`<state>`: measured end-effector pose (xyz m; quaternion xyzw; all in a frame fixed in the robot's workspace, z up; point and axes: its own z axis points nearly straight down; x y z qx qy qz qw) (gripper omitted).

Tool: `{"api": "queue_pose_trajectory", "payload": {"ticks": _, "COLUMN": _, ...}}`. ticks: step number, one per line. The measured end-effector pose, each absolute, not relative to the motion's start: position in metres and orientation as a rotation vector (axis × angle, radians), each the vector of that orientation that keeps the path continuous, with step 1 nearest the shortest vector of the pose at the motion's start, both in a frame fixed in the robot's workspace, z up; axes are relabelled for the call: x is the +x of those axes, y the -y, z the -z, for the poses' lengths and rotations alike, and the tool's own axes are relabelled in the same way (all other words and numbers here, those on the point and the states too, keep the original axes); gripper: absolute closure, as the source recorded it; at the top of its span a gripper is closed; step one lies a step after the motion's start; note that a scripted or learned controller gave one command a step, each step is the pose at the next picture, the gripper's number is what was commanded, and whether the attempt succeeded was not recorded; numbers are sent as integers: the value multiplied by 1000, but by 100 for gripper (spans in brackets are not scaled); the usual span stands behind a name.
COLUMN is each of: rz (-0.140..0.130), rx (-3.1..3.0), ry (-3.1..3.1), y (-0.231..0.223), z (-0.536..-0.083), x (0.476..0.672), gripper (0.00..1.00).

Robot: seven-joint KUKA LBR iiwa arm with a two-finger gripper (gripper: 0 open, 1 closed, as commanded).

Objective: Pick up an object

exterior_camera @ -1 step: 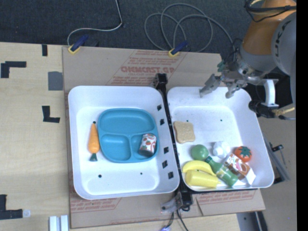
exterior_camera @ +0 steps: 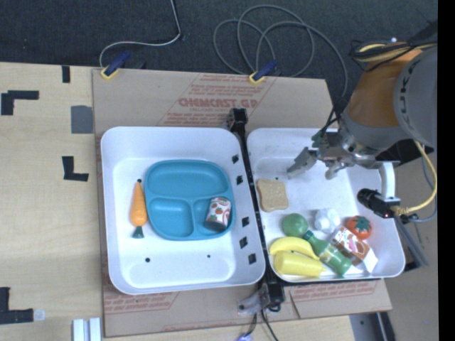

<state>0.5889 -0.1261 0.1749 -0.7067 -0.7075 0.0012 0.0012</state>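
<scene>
- Camera view: the gripper [exterior_camera: 316, 165] hangs over the upper part of the right bin [exterior_camera: 395, 227], its two fingers [exterior_camera: 301, 162] spread wide with nothing between them.
- The arm [exterior_camera: 398, 105] comes in from the right.
- Below the gripper, apart from it, a slice of toast [exterior_camera: 272, 195] lies near the bin's left wall.
- Toward the bin's lower end sit a green ball [exterior_camera: 294, 224], a banana [exterior_camera: 293, 246], a yellow piece [exterior_camera: 297, 264], a green bottle [exterior_camera: 329, 253], a tomato [exterior_camera: 359, 226] and a small packet [exterior_camera: 353, 249], crowded together.
- In the left bin [exterior_camera: 117, 190] a blue tray [exterior_camera: 186, 197] holds a small can [exterior_camera: 218, 214] in its right compartment; a carrot [exterior_camera: 138, 206] lies just beside the tray's left edge.
</scene>
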Motion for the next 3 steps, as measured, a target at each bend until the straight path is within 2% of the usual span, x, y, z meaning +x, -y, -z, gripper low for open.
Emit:
{"api": "queue_pose_trajectory", "payload": {"ticks": 1, "rz": 1, "rx": -2221, "ry": 2222, "y": 125, "z": -86, "x": 536, "gripper": 0}}
{"api": "queue_pose_trajectory", "payload": {"ticks": 2, "rz": 3, "rx": -2223, "ry": 2223, "y": 103, "z": -87, "x": 498, "gripper": 0}}
{"api": "queue_pose_trajectory", "payload": {"ticks": 3, "rz": 6, "rx": -2228, "ry": 2227, "y": 99, "z": -87, "x": 486, "gripper": 0}}
